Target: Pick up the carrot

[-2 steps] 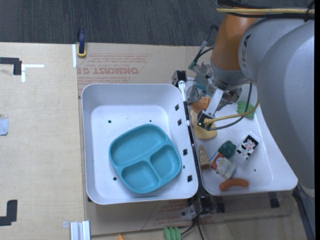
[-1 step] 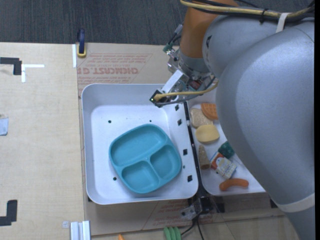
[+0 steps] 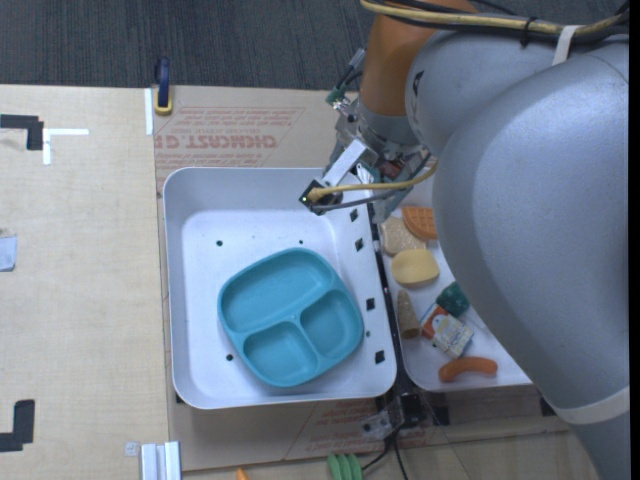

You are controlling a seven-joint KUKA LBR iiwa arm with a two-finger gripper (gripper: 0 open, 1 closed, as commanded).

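Observation:
An orange ridged piece that looks like the carrot (image 3: 421, 221) lies at the far end of the right bin (image 3: 500, 376), partly hidden under the arm. My gripper (image 3: 386, 165) hangs over the far end of the wall between the two bins, just left of and above that orange piece. Nothing can be seen held in it. The big grey arm covers most of the right bin.
The right bin also holds a tan bread piece (image 3: 398, 236), a pale yellow lump (image 3: 415, 267), a brown piece (image 3: 407, 315), a green and white packet (image 3: 449, 323) and an orange-red sausage shape (image 3: 468, 368). A blue divided tray (image 3: 290, 316) lies in the left bin (image 3: 190, 298).

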